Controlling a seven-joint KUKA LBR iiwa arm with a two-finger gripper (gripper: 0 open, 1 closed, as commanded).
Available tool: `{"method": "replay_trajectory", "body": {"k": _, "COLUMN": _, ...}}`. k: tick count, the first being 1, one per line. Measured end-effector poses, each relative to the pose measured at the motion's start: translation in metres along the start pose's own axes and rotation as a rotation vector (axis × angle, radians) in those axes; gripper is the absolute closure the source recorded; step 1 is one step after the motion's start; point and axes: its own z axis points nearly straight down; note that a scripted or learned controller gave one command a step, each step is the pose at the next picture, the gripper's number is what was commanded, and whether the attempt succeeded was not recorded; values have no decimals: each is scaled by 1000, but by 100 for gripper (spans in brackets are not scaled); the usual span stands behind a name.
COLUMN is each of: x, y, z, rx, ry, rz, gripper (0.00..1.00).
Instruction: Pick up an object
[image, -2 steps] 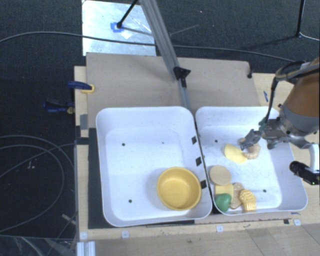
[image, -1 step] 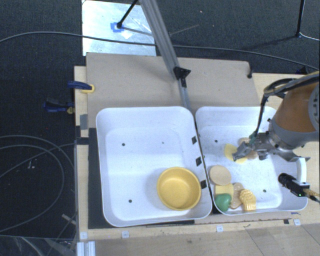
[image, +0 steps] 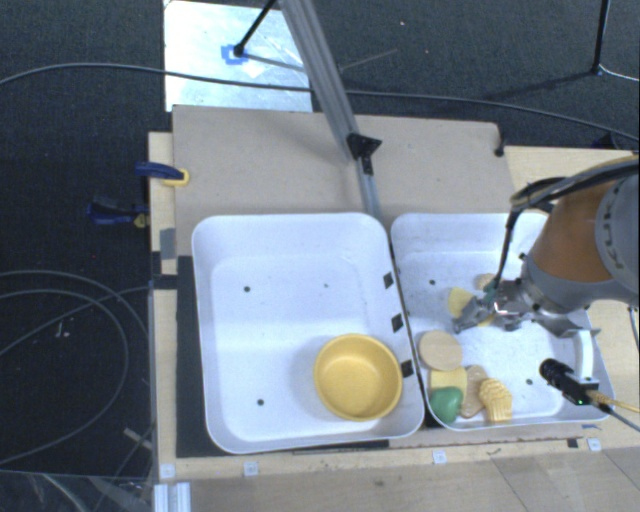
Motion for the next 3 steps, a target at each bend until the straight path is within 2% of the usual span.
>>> {"method": "replay_trajectory", "body": {"k": 1, "x": 0, "y": 1, "z": -12, "rx": -3, "ry": -1, "rz": 1, "gripper": 100}}
{"method": "replay_trajectory", "body": {"k": 3, "x": 6, "y": 13, "z": -105, "rx": -7, "ry": -2, "rz": -5, "gripper": 100}}
